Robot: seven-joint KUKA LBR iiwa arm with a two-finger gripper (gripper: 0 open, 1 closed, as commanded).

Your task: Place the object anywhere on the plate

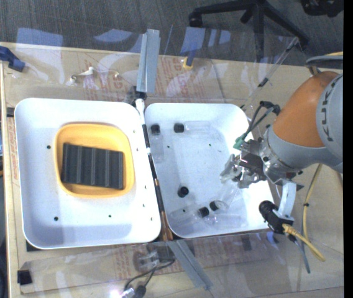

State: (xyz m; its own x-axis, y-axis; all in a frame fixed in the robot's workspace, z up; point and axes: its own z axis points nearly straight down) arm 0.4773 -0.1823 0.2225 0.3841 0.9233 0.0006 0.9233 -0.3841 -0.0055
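At the left of the frame sits the left bin [33, 166], and in its middle lies the yellow plate [92, 135], a rounded rectangle with a dark ribbed insert [93, 166] covering most of its face. Moving right across the divider, the right bin [189, 120] holds several small dark bits: two near its upper left corner, one lower down near the middle, and a couple more by the lower edge, where something clear and glassy, a transparent object [217, 207], seems to lie; its outline is hard to make out against the white floor, so I cannot say which way its long axis runs. Further right, at the bin's right rim, the gripper [242, 166] hangs low over the bin, with the grey arm and its orange band behind it at the frame's right edge. Whether anything sits in its grasp I cannot tell from here; the tip is a tangle of metal and clear plastic. What matters for the coming move, to my eye, is that the plate lies well apart to the left of the gripper, across the whole right bin and the divider, while the likely object lies just below and slightly left of the tip.
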